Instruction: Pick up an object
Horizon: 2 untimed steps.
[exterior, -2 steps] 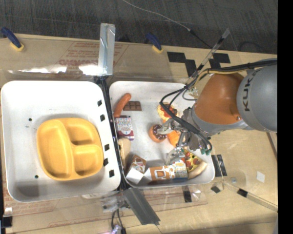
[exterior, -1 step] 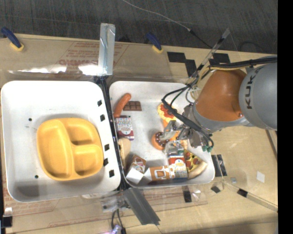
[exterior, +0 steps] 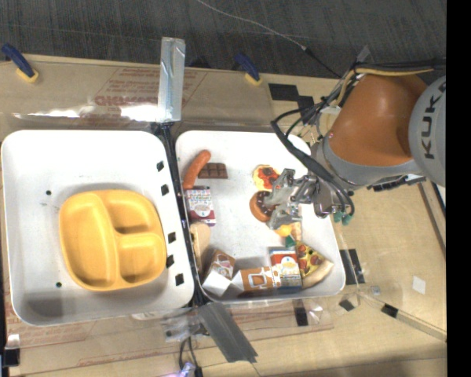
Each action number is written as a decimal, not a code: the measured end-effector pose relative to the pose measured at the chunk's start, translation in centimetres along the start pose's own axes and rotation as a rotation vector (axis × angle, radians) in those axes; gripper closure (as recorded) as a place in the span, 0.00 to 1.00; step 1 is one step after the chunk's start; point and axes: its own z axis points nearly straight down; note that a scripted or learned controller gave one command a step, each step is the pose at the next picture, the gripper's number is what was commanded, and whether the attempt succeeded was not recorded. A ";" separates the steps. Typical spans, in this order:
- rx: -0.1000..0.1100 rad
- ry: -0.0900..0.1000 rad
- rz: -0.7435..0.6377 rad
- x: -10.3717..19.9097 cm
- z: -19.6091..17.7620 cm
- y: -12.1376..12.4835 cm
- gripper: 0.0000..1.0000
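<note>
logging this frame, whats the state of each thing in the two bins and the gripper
yellow tray: upright, lying flat in the left bin
hot dog: lying flat in the right bin
pizza slice: lying flat, near corner
gripper: low over the right bin's toys

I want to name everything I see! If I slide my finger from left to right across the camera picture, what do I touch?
Yellow divided tray → sausage → chocolate bar → gripper → orange band on the arm.
</note>
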 end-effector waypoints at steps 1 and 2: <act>0.000 0.013 0.245 -4.5 7.4 3.7 1.00; 0.001 0.001 0.019 -10.1 -4.6 3.3 1.00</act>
